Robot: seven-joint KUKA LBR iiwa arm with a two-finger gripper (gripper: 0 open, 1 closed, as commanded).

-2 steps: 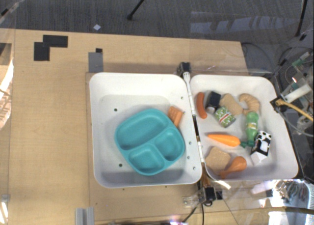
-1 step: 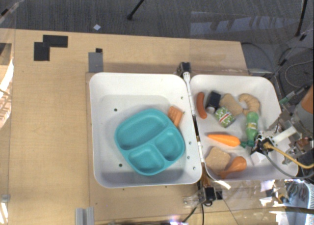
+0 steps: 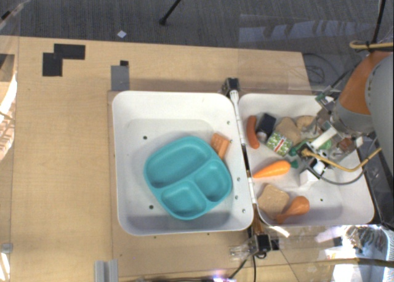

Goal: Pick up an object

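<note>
Grey, with its orange band, the arm (image 3: pixel 360 99) reached in over the right-hand white plastic bin (image 3: pixel 345 210), wrist bent down, the gripper (image 3: pixel 313 151) low just beside a green-and-white carton (image 3: pixel 280 142); whether it gripped anything I couldn't tell. Around that carton lay one orange carrot (image 3: pixel 271 169), one red sausage (image 3: pixel 252 133) and one tan bread slice (image 3: pixel 273 199). Well left of the carton, the other bin (image 3: pixel 123 151) held one teal divided plate (image 3: pixel 188 177).

Right bin (image 3: pixel 363 210): orange carrot (image 3: pixel 271 169) lying flat, red sausage (image 3: pixel 252 132), green-labelled carton (image 3: pixel 280 144), bread slice (image 3: pixel 273 199).
</note>
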